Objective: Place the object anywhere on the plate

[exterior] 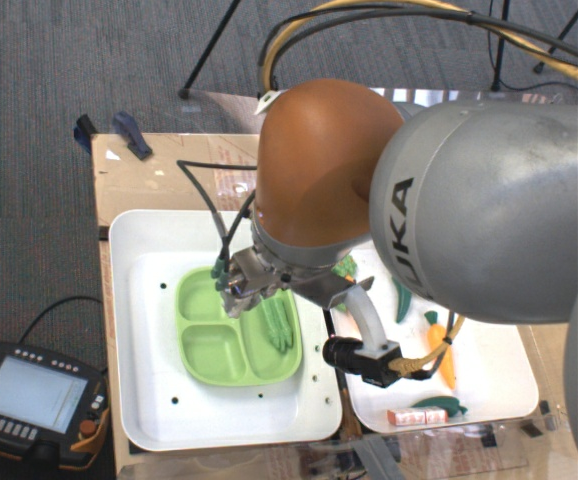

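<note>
A light green divided plate (209, 353) lies in the left white bin (139, 268). A darker green pod-shaped object (281, 325) rests in the plate's long right compartment. My gripper (237, 286) hangs over the plate's upper edge, just up and left of the pod, and its tip looks close to the pod's upper end. The grey and orange arm covers the upper right part of the plate and much of the bench behind it.
The right bin (514, 393) holds an orange carrot-like piece (441, 356), a dark green piece (405, 298), a green pod (439, 404) and a small red-and-white pack (416, 417). A teach pendant (34, 398) lies on the floor at the lower left.
</note>
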Controlling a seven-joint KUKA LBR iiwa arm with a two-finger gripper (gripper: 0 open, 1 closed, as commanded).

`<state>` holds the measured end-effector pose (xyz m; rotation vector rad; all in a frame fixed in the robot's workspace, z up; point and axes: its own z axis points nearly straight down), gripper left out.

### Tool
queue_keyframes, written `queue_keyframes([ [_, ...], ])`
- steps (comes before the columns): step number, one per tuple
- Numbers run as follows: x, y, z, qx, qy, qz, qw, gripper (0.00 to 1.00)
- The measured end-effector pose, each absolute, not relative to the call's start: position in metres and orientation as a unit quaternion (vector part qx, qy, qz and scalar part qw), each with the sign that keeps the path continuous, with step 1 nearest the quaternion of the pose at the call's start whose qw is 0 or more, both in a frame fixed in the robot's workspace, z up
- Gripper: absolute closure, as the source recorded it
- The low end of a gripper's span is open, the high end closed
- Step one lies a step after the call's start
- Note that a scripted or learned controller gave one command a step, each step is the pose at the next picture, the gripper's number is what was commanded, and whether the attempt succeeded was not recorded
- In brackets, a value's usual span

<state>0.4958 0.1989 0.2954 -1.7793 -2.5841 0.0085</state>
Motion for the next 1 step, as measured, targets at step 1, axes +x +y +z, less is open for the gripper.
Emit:
queue_keyframes([
  [1, 0.4765, 0.1453, 0.3446, -0.529, -0.849, 0.0001, 0.0, 1.0],
])
